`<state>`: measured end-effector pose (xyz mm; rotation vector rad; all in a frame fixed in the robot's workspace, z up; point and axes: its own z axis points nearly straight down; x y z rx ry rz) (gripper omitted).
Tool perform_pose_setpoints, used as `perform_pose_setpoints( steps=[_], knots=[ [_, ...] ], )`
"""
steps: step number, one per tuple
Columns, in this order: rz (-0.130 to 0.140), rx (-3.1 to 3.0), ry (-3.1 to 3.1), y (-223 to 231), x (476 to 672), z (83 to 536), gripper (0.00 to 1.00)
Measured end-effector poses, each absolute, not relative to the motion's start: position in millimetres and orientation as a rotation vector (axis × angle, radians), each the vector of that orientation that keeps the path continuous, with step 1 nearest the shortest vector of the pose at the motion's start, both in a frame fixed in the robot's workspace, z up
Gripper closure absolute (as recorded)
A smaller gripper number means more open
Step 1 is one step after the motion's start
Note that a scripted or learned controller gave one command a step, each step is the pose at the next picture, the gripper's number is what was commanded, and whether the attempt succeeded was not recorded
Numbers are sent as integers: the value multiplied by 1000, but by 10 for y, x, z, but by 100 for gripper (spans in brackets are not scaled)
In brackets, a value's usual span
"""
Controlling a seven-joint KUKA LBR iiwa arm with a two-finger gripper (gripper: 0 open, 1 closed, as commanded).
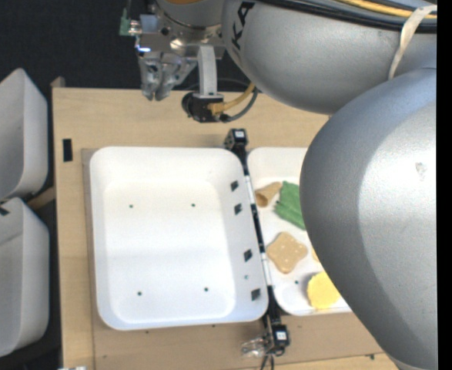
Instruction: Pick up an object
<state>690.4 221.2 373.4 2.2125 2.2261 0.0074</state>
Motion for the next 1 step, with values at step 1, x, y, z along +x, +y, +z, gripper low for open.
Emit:
perform_pose_setpoints(
  steps=[1],
  knots=[
    [17,2210,2225,2218,6894,4725,100]
  ],
)
